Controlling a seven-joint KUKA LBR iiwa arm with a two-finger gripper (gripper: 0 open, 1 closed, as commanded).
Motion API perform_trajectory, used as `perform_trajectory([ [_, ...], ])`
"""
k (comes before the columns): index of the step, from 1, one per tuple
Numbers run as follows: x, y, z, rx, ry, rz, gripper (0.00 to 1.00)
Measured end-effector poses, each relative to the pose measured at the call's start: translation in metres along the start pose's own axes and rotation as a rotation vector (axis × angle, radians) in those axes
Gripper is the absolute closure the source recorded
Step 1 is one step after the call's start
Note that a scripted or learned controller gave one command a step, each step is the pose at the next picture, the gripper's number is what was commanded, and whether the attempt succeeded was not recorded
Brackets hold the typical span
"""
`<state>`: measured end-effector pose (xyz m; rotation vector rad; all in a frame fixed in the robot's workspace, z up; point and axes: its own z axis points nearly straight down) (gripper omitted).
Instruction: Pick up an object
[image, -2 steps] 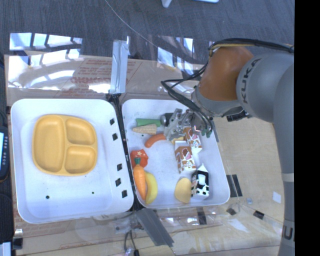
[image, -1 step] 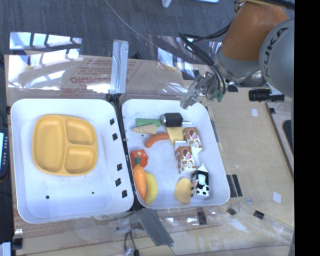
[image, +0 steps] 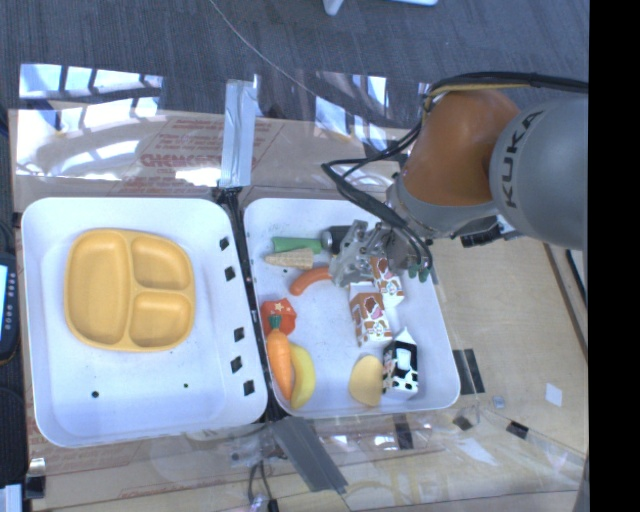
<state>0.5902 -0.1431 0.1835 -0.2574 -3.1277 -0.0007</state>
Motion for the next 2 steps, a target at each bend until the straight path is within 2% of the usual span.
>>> perform_trajectory([
  [1,-0.018,0.019,-0.083,0.0,-0.015,0.068,1.0],
  [2,0.005,0.048,-0.007,0.0,-0.001,-0.178,1.0],
])
